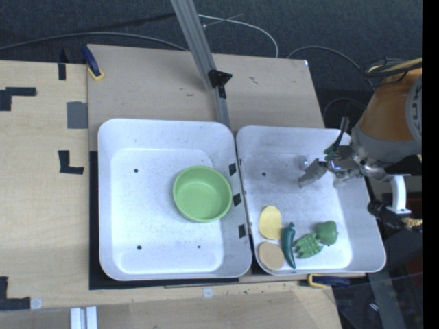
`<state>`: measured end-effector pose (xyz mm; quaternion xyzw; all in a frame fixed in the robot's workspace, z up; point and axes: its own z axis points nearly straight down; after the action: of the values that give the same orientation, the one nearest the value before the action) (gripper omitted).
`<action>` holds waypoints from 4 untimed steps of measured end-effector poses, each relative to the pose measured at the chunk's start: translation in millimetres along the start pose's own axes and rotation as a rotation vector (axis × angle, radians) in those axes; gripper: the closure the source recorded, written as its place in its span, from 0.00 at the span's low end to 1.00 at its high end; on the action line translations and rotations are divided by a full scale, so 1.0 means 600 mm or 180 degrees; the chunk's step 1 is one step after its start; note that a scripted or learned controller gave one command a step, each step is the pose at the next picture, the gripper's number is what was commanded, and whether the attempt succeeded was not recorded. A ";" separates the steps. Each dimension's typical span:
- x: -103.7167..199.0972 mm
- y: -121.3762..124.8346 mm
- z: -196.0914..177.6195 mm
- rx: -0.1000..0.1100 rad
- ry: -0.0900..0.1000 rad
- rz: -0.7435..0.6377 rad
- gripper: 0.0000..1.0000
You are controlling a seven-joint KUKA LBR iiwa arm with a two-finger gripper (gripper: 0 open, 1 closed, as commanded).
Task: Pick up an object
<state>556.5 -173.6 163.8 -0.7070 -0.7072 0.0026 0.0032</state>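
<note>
My gripper [303, 172] hangs over the upper middle of the right bin [274, 142], its two grey fingers spread open and pointing left with nothing between them. Below it, along the bin's front edge, lie a yellow oval piece [270, 221], a tan round piece [271, 255], a dark green pepper [288, 244], a bumpy light green toy [309, 246] and a round green toy [328, 232]. All of these lie apart from the gripper. A green bowl [202, 194] sits upright in the left bin [130, 142].
A grey slanted pole [195, 36] crosses the bench from the top and ends at the seam between the bins. A blue and yellow clamp [91, 62] sits at the bench's back left corner. Cables run across the dark floor behind.
</note>
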 end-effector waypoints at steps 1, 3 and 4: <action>0.009 -0.003 0.107 0.0002 0.0003 -0.0004 0.00; 0.017 0.013 -0.013 -0.0041 -0.0007 -0.0006 1.00; 0.028 0.022 -0.090 -0.0040 -0.0007 -0.0007 1.00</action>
<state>570.2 -156.8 217.7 -0.7062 -0.7080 -0.0010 -0.0019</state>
